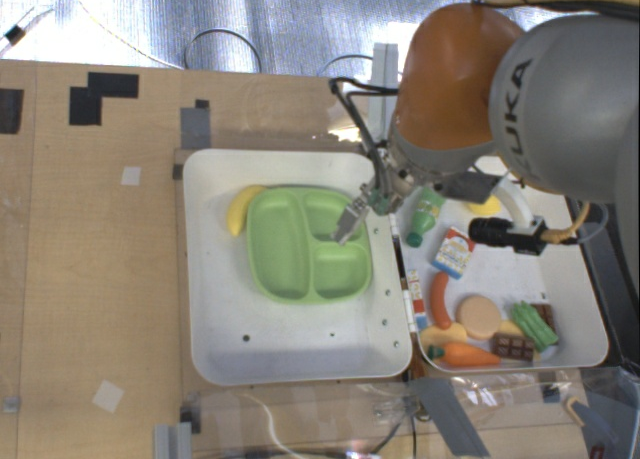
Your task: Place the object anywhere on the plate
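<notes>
A banana (238, 210) is lying in the left bin (300, 357), tucked against the far-left edge of the green plate (300, 247). Further right, the gripper (352, 219) is hanging over the plate's far-right section; whether it is carrying anything I cannot tell, since nothing is showing clearly at its tip. To finish well, it should be releasing low, inside a section, not over the rim. The right bin (590, 347) is holding a bottle (424, 215), carton (453, 252), carrot (468, 355) and other toy food.
</notes>
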Robot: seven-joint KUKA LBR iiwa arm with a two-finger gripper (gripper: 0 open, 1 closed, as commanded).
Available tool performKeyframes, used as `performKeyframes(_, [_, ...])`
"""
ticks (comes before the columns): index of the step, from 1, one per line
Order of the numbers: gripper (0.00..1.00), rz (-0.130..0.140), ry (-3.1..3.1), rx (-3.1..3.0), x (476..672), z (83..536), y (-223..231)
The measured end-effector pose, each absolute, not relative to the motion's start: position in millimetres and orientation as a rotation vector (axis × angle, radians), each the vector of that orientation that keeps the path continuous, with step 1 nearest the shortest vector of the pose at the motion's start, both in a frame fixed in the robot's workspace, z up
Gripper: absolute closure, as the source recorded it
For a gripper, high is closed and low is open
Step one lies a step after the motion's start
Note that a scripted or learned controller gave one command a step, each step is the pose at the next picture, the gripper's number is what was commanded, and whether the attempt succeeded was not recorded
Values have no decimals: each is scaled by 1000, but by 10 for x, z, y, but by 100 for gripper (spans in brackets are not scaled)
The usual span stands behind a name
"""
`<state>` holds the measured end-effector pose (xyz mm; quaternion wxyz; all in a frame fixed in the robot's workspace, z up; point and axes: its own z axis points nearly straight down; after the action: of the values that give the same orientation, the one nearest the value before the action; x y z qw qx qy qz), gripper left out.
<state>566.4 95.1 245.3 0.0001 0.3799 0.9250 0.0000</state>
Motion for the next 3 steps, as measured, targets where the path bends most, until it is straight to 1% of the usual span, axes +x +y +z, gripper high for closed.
performKeyframes(1, [100,1,2908,1186,5683,2537,961])
performKeyframes(2, [0,0,2909,1185,5682,2535,961])
performKeyframes(3, [100,0,2911,1178,5701,2617,968])
